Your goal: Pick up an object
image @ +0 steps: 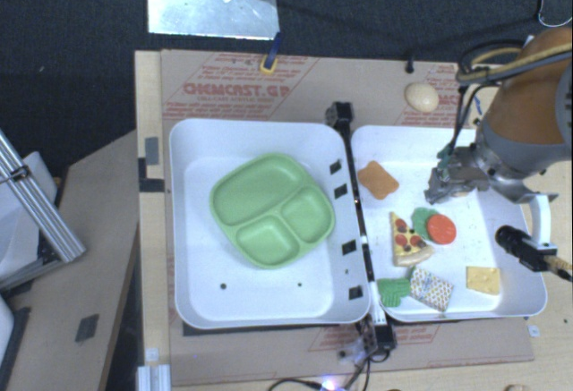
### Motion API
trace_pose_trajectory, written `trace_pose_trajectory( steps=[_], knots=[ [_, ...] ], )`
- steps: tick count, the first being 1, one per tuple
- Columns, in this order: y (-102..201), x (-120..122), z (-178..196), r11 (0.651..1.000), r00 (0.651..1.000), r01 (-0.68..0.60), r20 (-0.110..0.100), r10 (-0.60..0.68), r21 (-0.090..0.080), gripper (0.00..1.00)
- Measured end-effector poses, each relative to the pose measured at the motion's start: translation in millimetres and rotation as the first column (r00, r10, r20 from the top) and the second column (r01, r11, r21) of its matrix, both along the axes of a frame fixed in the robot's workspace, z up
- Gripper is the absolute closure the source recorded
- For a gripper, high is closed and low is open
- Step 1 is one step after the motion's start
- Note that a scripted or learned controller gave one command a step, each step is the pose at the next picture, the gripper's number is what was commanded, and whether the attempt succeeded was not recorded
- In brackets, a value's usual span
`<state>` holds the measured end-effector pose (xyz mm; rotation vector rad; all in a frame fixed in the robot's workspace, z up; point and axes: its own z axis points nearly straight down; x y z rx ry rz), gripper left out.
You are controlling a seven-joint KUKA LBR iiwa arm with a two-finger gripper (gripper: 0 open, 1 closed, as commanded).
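Candidate objects: all in the right bin (515, 228), none lifted.
Red round piece (440, 228): mid-bin, resting on a green piece (421, 221) at its left edge.
Pizza slice (407, 240): just left of and below the red piece, touching the green one; tip toward the far side.
Orange piece (378, 180): far-left part of the right bin, near the divider, apart from the rest.
Yellow cheese wedge (483, 279): near-right part of the bin, alone.
Patterned packet (431, 289): near edge, just below the pizza slice; a green leafy item (392, 291) lies against its left side at the bin's corner.
Tool (452, 179): hovers over the far-middle part of the right bin, just above the red piece in the view; nothing seen between its fingers; cannot tell how they stand, dark and blurred.
Arm (528, 112): enters from the right, orange band above the wrist.
Left bin (192, 201): holds a green compartment tray (271, 210), three sections, sitting roughly central.
Worktop (242, 85): cardboard sheet under both bins; a beige egg-shaped item (422, 97) lies on it beyond the right bin.
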<state>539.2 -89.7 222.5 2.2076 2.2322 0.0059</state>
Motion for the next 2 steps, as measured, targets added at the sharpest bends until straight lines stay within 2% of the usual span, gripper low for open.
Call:
trace_pose_trajectory(
  steps=[1, 2],
  knots=[
    [42.5, 27.5, 5.7, 1.0, 1.0, 0.001, 0.0, -0.001, 0.0, 1.0],
    [98.0, 42.2, 13.7, 1.0, 1.0, 0.0, -0.001, 0.0, 0.002, 1.0]
  ],
)
